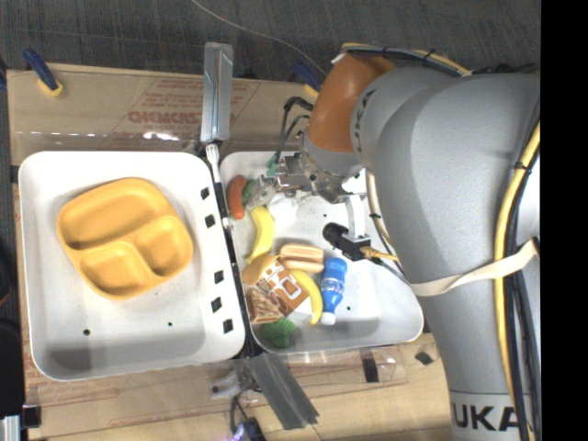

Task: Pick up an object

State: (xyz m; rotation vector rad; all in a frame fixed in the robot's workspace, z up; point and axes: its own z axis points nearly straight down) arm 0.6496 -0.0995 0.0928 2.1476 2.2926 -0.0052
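Camera view: two white bins side by side on the bench. Left bin (37, 246) carrying a yellow tray (124, 237) toward its far-left corner. Right bin (395, 315) crowded along its left wall and near edge: red item (238, 196) at the far-left corner, banana (263, 231) just beside it, hot dog (301, 254) mid-bin, bottle (333, 290) touching a second banana (313, 299), snack pack (276, 297) near the left wall, green item (280, 332) at the near edge. Arm (441, 154) reaching over the right bin's far edge, gripper (292, 177) low near the far-left corner, beside the red item and banana. Cannot tell whether open or closed; nothing seen held.

Judged: approach stage, no grasp yet. Best to pick one separated target, likely the first banana, straddle its narrow width, descend straight, and stay off the bin wall before closing.
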